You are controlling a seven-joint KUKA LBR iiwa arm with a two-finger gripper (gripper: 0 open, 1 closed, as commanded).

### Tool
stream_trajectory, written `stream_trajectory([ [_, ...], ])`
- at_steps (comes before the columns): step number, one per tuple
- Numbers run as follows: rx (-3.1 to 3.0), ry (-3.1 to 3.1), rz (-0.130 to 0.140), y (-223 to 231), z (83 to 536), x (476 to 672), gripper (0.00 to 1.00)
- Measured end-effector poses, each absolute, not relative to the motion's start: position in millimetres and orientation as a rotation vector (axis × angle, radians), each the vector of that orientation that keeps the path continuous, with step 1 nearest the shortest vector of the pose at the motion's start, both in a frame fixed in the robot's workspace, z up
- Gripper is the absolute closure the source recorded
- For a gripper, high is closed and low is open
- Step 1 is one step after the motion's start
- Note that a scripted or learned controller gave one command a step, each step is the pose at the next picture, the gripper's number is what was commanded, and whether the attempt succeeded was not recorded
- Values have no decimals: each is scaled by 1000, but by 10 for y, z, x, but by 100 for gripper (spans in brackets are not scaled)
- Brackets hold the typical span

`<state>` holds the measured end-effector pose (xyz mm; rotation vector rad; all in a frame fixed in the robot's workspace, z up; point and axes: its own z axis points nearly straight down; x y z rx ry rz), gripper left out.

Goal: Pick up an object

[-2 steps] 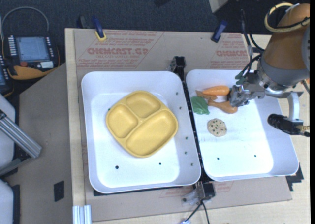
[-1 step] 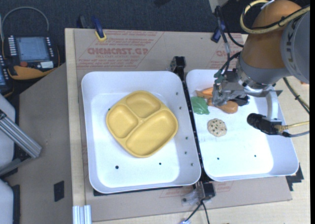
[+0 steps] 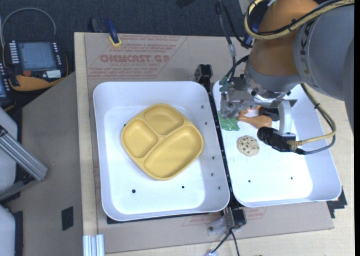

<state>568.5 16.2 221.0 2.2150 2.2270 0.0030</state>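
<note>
White plastic forms the two shallow bins on the bench. Nearest the camera, the front of the right-hand bin [image 3: 281, 184] lies bare, and the left-hand bin [image 3: 107, 137] holds a yellow plastic plate with three compartments [image 3: 163, 140], lying flat near its middle. Further back in the right bin, a small round tan cookie with dark chips [image 3: 247, 146] rests on the floor, just in front of the claw. Beyond it, the metal two-finger gripper [image 3: 235, 108] hangs low over the bin's back left part, close to the dividing wall. A small green leaf-like piece [image 3: 228, 122] lies right at its tip, and an orange flat-looking object [image 3: 254, 117] lies just to the right of the tip, partly hidden under the wrist. Whether the claw is open or closed, or touches either piece, cannot be told from this slant. Above it rises the grey arm with its orange band [image 3: 284, 18].
</note>
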Motion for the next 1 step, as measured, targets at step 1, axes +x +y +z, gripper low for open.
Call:
stream_trajectory([
  [1,2216,2232,0,790,2189,5559,100],
])
